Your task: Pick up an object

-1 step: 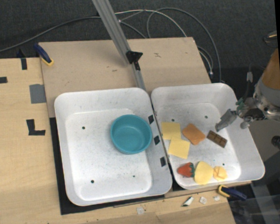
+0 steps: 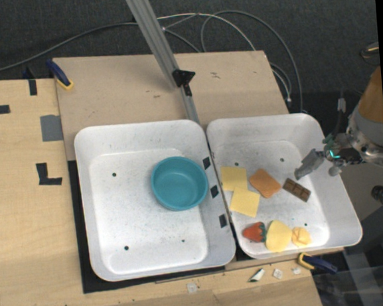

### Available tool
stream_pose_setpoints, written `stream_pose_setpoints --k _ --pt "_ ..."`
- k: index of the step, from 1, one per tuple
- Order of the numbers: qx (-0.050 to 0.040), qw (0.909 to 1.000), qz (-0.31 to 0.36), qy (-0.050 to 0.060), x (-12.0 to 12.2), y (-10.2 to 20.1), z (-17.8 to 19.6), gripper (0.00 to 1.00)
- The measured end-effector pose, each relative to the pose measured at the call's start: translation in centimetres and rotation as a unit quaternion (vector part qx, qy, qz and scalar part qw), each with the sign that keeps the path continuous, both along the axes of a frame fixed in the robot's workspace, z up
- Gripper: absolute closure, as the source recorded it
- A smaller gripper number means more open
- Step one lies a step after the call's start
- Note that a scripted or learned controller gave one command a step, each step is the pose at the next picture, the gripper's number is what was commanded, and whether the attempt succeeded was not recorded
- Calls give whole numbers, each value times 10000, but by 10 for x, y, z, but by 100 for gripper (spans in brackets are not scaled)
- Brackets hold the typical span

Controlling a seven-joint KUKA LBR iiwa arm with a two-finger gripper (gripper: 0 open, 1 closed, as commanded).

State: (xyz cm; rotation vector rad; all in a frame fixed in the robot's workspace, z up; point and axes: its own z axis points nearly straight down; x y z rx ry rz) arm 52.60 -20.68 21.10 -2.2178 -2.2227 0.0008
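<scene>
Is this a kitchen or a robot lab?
Probably a robot lab. A robot gripper reaches over a white bin of toy food, beside another bin holding a blue bowl. Cables trail behind the wooden bench.

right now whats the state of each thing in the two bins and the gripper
blue bowl: upright, alone in the left bin
two yellow squares: flat in the right bin, corners touching
orange piece: flat, untouched
brown bar: flat, nearest the gripper
red piece: against the yellow lump
small yellow piece: near the front rim
gripper: above the right bin's right side, holding nothing
</scene>
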Motion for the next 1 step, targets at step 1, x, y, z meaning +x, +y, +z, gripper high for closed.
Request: stream_pose_setpoints --k 1 --pt "2 10000 -3 28 7 -2 -59 0"
